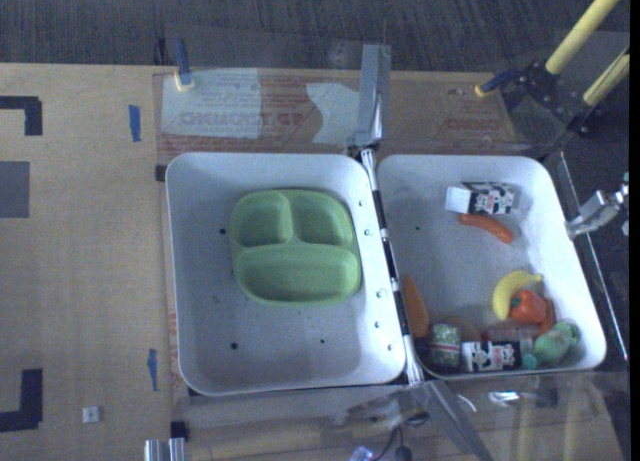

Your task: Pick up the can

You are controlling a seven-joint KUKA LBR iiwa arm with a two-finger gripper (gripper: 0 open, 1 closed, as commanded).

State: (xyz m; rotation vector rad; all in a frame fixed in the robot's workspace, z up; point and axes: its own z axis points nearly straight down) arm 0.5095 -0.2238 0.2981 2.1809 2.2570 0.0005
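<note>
- Bench (pixel 80 249), flat tan board with black corner marks and scraps of blue tape, carrying both bins.
- Left bin (pixel 195 329), shallow white plastic, rounded corners, touching its neighbour along the middle seam.
- Right bin (pixel 560 239), the same shallow white plastic, holding all the small goods.
- Green plastic divided plate (pixel 295 249), three compartments, lying flat in the left bin. It is well apart from my target.
- Gripper (pixel 598 211), as I take the pale metal piece at the view's right edge to be, just outside the right bin's rim. I cannot tell whether it is open or closed, and nothing is visibly in it.
- Yellow toy banana (pixel 512 291), curved, touching a red-orange toy pepper (pixel 532 307).
- Black-and-white cow-print carton (pixel 483 197) near the far wall, with a slim orange toy carrot (pixel 487 228) just beside it.
- Second cow-print carton (pixel 492 354), lying along the near wall.
- Small dark can with a greenish label (pixel 445 339), in the right bin's near left corner. It sits between a carrot-orange stick (pixel 415 304) against the seam wall and the second carton, apparently touching the carton. Upright or tipped, I cannot tell.
- Handling, in my judgement: rigid, smooth and rounded, probably light, so it may slip or roll out of a pinch. I would close across its curved sides at mid-body. The crowded corner leaves little clearance on either flank.
</note>
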